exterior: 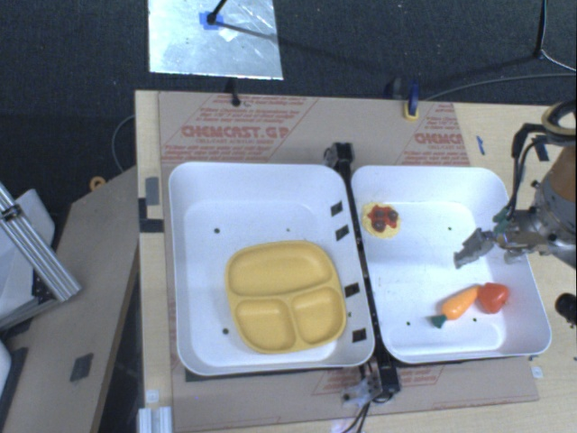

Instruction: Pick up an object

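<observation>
My gripper (pixel 471 249) hangs over the right bin (pixel 433 188), fingers spread and holding nothing. Just below it, near the bin's front right corner, a toy carrot (pixel 456 304) lies touching a red tomato (pixel 492 297). A yellow tray (pixel 281 294) fills the left bin (pixel 207 197).

A yellow divided tray (pixel 284 294) sits in a white bin (pixel 194 242), while an orange carrot (pixel 458 303), a red tomato (pixel 492 297) and a yellow-and-red pizza toy (pixel 381 219) dot the other white bin (pixel 487 192).
</observation>
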You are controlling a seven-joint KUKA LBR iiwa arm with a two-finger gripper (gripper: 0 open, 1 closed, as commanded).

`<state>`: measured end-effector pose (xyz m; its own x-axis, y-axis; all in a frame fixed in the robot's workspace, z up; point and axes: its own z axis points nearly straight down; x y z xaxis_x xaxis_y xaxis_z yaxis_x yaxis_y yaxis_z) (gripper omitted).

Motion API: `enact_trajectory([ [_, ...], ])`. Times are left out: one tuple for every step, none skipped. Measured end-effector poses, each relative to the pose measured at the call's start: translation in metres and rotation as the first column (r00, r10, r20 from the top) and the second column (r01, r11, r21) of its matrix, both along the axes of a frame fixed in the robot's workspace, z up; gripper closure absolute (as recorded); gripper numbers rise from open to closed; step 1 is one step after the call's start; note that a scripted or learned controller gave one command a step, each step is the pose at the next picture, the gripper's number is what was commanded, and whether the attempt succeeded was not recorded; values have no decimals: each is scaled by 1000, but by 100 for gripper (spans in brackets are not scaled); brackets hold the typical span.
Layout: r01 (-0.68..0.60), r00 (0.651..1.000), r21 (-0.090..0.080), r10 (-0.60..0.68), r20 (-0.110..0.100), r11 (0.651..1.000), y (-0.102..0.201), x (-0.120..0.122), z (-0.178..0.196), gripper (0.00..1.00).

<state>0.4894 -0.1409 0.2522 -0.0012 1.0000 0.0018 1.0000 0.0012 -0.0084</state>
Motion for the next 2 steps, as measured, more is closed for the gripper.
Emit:
enact_trajectory([
  [-3,1000,-2,3,10,1000,0,2,5,0],
  [0,1000,-1,0,6,1000,0,0,-58,0],
])
